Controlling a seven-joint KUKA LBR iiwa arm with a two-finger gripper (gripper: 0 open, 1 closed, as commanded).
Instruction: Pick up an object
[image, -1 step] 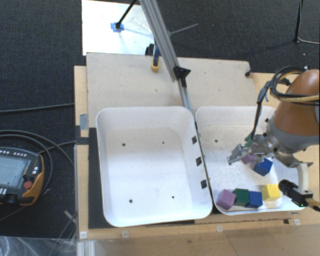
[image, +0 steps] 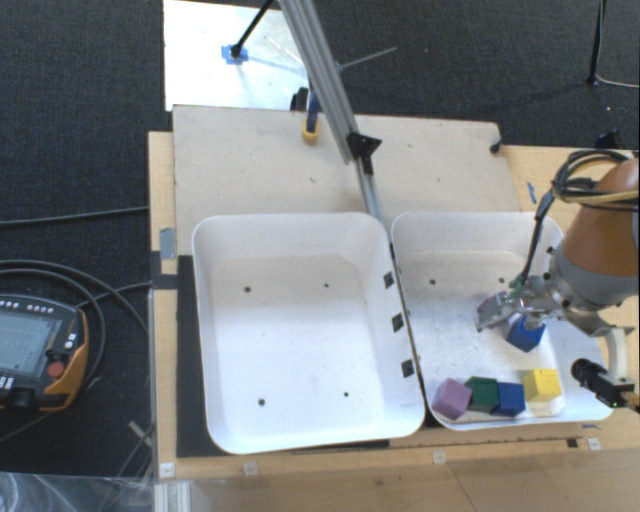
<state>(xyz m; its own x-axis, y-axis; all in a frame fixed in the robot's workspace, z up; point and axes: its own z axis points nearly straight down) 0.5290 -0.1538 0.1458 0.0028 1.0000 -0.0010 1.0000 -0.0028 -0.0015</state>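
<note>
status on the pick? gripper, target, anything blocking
Gripper low in right bin, right at blue block; grasp unconfirmed. Purple, green, blue, yellow blocks along front wall, clear.

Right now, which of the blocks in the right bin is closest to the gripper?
The blue block, alone directly under the gripper. The purple, green, second blue and yellow blocks sit along the front wall.

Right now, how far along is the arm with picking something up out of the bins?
Done: the gripper has reached into the right bin and sits right at a blue block. In hand: nothing I can confirm; the block is by the fingers, but a grasp isn't visible. Left: closing on it and lifting. The purple block, green block, second blue block and yellow block lie along the near wall.
</note>
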